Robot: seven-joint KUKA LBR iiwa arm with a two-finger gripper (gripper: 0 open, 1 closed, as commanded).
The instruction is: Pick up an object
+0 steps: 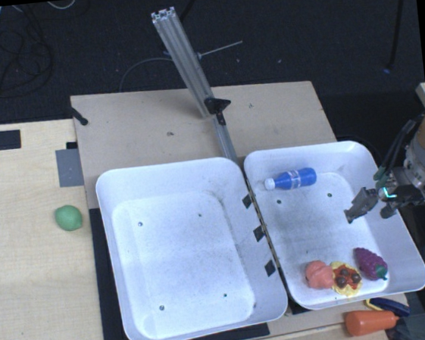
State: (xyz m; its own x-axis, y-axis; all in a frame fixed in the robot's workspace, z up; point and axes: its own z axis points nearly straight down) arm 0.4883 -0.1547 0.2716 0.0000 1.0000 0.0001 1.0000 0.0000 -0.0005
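Note:
The right bin [283, 253] holds a blue bottle with a white cap [292, 179], lying on its side near the far edge. At the bin's near edge lie a pink-orange lump [319, 274], a small yellow and red piece [345, 279] and a purple bunch of grapes [369, 262]. My gripper [374, 207] hangs over the right rim of this bin, open, with nothing between its fingers. It is above and to the right of the grapes and apart from every object.
The left bin [118, 214] sits beside the right one, with black clips along the shared rim. A green ball [68, 217] rests on the bench left of the bins. An orange carrot-like toy [371, 320] lies outside the right bin's near edge. A metal rail [187, 58] slants up behind.

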